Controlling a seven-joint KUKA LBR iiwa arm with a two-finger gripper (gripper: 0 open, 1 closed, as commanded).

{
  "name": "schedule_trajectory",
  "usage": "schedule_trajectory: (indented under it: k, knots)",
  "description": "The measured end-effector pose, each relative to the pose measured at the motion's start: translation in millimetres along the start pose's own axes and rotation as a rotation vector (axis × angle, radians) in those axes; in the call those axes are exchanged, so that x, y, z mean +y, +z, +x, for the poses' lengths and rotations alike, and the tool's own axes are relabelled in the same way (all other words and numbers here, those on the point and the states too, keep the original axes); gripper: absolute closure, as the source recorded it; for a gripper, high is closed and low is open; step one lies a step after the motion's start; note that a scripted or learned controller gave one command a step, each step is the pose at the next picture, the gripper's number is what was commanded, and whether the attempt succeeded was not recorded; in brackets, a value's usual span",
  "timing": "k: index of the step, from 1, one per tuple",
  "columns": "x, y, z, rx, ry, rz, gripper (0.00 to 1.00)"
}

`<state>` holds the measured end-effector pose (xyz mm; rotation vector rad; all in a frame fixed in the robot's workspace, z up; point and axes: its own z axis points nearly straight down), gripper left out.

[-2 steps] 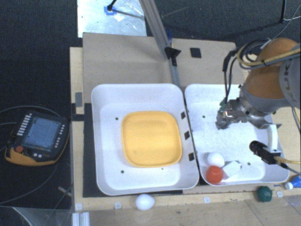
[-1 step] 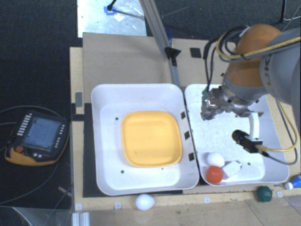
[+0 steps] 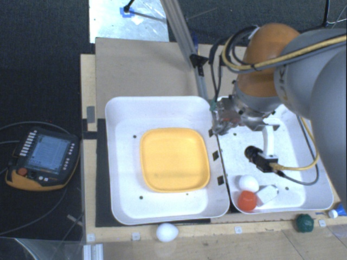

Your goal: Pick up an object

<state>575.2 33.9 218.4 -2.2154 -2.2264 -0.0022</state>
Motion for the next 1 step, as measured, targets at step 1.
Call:
schedule_trajectory:
  k: [1]
  knots:
    - [23.5, -17.7, 47.9, 0.0, 0.001, -0.002, 1.0]
